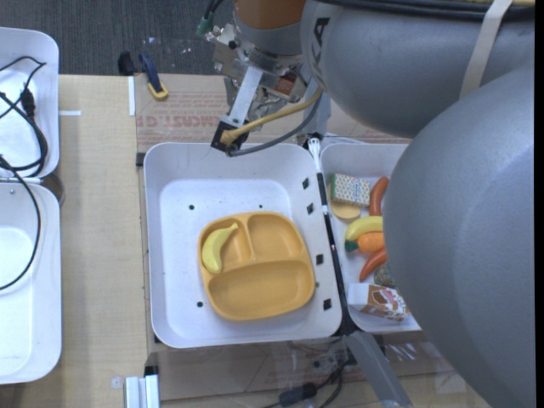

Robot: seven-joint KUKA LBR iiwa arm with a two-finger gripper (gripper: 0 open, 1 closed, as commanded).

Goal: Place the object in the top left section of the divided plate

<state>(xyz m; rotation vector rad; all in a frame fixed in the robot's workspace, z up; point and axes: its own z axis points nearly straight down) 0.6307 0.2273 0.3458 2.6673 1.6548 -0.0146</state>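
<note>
Yellow toy banana of curved plastic, lying in the top left section of the orange-yellow divided plate.

Judging by how things lie, the placing looks done: the banana sits inside its compartment, against the outer rim and clear of the ridges, while the plate rests in the shallow white left bin. The grey metal gripper hangs above the bin's far wall, well apart from the banana (whether its jaws are spread or pressed together I cannot tell). What remains is a clean retreat. It should go straight up and away, so that nothing trailing brushes the plate's rim and the banana does not get nudged over the divider.
</note>
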